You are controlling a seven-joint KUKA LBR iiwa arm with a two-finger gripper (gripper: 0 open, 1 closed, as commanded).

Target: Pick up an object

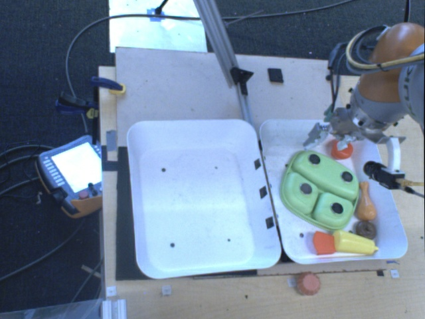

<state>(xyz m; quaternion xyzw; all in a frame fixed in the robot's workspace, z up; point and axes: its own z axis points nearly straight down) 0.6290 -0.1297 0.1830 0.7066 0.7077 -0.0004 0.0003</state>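
Two white bins sat on a pale bench over dark carpet, cables trailing round it.

The left bin [192, 198] held nothing I could see; the right bin [279, 135] held a green tray [320, 186], an orange block [323, 243], a yellow piece [355, 243] and a tan pin [365, 203]. My gripper [340, 138] hung over the right bin's far side, just above a small red-and-white object [342, 151]; whether my fingers were wide or narrow, I could not tell.

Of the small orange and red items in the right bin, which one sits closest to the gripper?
The round red-orange piece at the bin's far end, directly under the gripper. The orange block and the orange gourd-shaped piece lie beyond the green tray, toward the near edge.
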